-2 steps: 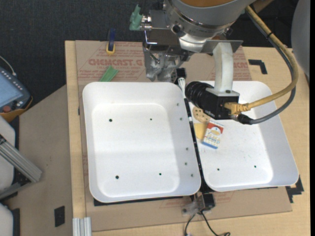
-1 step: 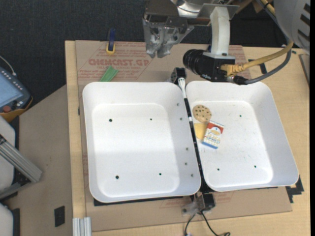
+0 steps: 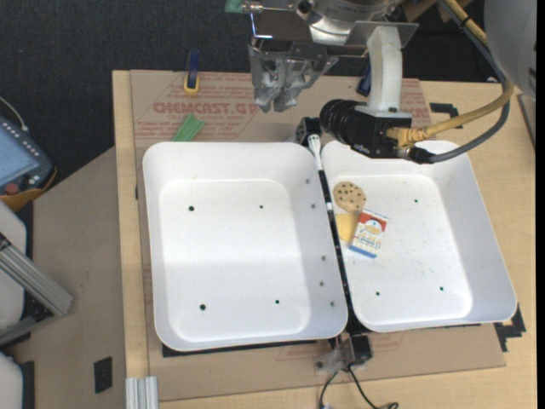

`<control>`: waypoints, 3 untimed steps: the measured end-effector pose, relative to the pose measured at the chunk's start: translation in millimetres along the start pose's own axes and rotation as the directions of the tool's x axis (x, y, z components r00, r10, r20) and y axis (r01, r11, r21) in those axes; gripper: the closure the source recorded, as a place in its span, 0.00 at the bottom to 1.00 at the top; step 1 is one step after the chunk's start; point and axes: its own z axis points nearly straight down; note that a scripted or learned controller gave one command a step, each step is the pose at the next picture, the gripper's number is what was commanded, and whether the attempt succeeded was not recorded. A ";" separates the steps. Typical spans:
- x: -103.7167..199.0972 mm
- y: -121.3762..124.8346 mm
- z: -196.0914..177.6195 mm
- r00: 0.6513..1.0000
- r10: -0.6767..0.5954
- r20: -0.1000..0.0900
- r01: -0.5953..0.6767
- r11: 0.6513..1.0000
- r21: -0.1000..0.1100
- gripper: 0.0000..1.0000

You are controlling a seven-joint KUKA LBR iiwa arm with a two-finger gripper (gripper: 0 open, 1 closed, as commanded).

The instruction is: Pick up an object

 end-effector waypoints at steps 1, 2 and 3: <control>-0.1 4.1 124.6 1.000 0.002 0.005 -0.002 1.000 0.011 1.00; 0.0 -42.2 216.9 1.000 0.000 0.005 0.000 1.000 0.012 1.00; -37.1 -38.0 141.8 1.000 0.004 -0.003 -0.004 1.000 -0.009 1.00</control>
